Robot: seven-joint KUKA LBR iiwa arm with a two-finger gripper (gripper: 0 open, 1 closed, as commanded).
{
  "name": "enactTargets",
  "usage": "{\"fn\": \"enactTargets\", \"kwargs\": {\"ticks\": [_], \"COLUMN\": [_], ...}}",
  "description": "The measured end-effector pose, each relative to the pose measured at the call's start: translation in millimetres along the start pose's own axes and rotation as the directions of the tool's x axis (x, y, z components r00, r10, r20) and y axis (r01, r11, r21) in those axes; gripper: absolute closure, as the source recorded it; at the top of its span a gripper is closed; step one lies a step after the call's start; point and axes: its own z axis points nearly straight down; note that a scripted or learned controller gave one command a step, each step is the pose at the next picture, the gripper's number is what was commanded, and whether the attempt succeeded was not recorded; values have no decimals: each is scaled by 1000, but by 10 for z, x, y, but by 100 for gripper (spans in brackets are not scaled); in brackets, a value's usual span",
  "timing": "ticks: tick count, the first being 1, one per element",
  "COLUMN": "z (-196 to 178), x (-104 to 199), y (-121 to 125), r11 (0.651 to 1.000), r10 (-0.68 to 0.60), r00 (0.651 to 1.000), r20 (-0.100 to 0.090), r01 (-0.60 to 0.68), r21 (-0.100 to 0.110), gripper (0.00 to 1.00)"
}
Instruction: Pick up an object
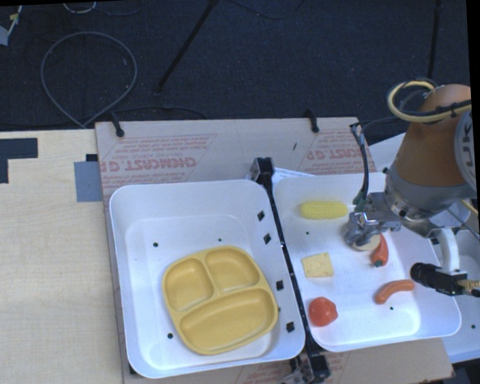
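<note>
- The likeliest target is the small orange-red piece [379, 252] in the right bin [443, 325], a short carrot-like thing lying just below and a touch right of the end effector [361, 230]; its long axis runs roughly up-and-down in the camera view, tilted slightly
- A pale round bit sits right under the end effector, touching or overlapping the top of that piece; I cannot tell whether it is part of the same object or a separate one
- The end effector is low in the right bin, close to the bin floor; whether its fingers are apart or together I cannot tell, since the metal wrist parts hide them from above, and nothing is visibly held
- The one relation that matters: the piece lies toward the near edge of the bin from the end effector, just beside it, so my judgement is that a short shift that way, with the fingers closing across the piece's narrow width, is what a grasp calls for
- Other candidates in the same bin: a yellow corn-like piece [323, 210] to the left of the end effector, a pale yellow cheese square [317, 265] below-left, a red tomato [323, 310] near the front, an orange sausage [394, 290] lying nearly sideways in the front right
- The left bin [128, 226] holds a yellow divided plate [220, 299], well apart from the arm
- Both bins rest on cardboard on the table [43, 280]
</note>
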Motion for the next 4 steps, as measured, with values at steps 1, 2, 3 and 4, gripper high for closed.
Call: {"fn": "enactTargets", "kwargs": {"ticks": [1, 2, 3, 4], "z": [-139, -263, -312, -355], "x": [-12, 508, 1124, 1599], "y": [2, -23, -94, -97], "r11": [1000, 1000, 1000, 1000], "r10": [0, -4, -5, -3], "r00": [1000, 1000, 1000, 1000], "r20": [-1, -4, -4, -2], "r01": [0, 4, 5, 3], "r21": [3, 4, 6, 6], "gripper": [100, 100, 100, 100]}}
